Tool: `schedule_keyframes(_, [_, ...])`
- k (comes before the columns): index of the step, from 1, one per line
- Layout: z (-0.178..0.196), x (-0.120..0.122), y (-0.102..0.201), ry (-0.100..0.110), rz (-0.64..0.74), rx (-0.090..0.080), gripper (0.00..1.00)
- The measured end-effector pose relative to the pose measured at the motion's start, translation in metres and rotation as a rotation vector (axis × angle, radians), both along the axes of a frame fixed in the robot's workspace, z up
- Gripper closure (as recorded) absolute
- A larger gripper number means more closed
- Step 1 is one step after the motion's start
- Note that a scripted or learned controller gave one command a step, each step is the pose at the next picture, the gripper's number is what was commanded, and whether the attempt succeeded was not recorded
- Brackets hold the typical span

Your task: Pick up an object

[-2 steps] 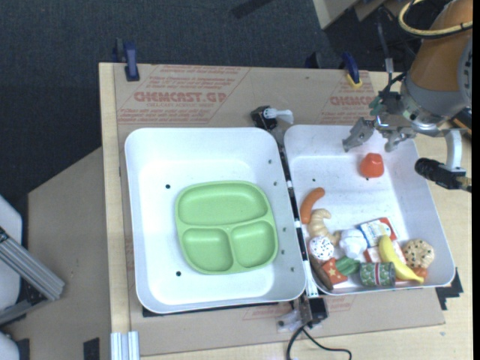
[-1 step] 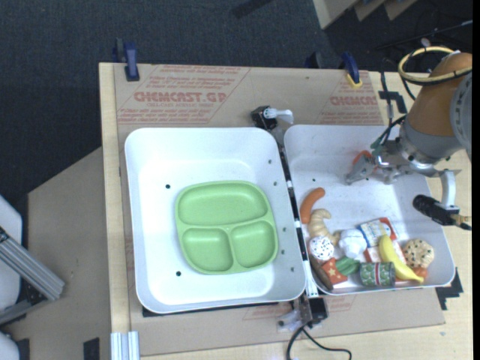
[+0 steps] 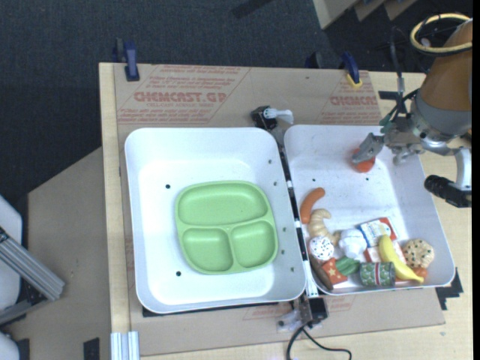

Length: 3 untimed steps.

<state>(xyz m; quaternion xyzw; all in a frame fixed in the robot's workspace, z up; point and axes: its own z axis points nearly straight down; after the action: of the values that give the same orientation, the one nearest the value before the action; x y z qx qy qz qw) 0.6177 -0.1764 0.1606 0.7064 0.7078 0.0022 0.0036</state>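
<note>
Looking down on a bench (image 3: pixel 187 96) with two white bins side by side. In the left bin (image 3: pixel 142 201), just a green plate (image 3: pixel 225 227) with three compartments, sitting flat around the middle and turned a little.

Over in the right bin (image 3: pixel 337 201), spotting the gripper (image 3: pixel 366 154) at the far end, reaching in off the grey arm (image 3: pixel 439 115) with its orange band (image 3: pixel 450 77). Right at the gripper's tip, a small red thing (image 3: pixel 364 166) against the bin floor, touching the tip or just under it. Honestly can't tell whether it's gripped or only sitting beneath, and can't tell open or closed from this angle either.

Down at the near end of the same bin, well apart from the gripper, a heap of toy food: an orange sausage (image 3: pixel 312 201) near the divider, a croissant (image 3: pixel 320 220) just below it, then a die (image 3: pixel 322 247), a banana (image 3: pixel 394 259) and a cookie (image 3: pixel 418 253) by the right wall, plus a few more small bits packed in between, too jumbled to name.
</note>
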Motion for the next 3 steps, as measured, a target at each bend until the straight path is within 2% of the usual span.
schedule_keyframes(1, [-0.0786, 0.0511, 0.0392, 0.003, 0.003, 0.001, 0.0])
schedule_keyframes(3, [-0.0757, 0.049, 0.0368, 0.006, -0.001, 0.001, 0.0])
